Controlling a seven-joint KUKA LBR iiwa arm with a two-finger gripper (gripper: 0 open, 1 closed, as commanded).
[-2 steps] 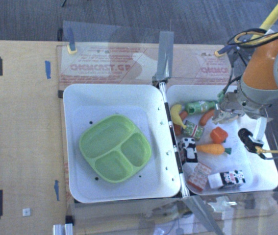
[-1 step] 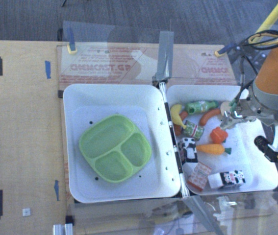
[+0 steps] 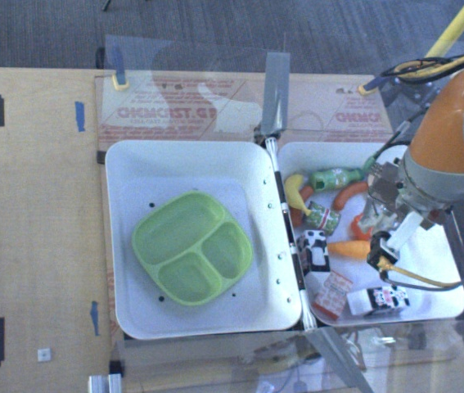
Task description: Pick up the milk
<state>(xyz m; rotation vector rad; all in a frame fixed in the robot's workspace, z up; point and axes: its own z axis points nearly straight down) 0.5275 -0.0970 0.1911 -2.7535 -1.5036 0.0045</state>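
We saw two white bins side by side on the bench. The left bin held a green divided plate, lying flat and turned at an angle, near the bin's middle. The right bin was crowded. At its 5 o'clock corner lay the milk, a small white bottle with black cow patches, on its side and touching nothing we could make out but the bin floor. Just at the milk's 9 o'clock sat a red and white packet. Toward 11 o'clock we found a banana, a green bottle and a small green can, with an orange carrot near the middle and a black and white carton beside it. The arm came in from 3 o'clock, and the gripper hung over the carrot's end, well apart from the milk at its 6 o'clock. We could not tell how the jaws stood.
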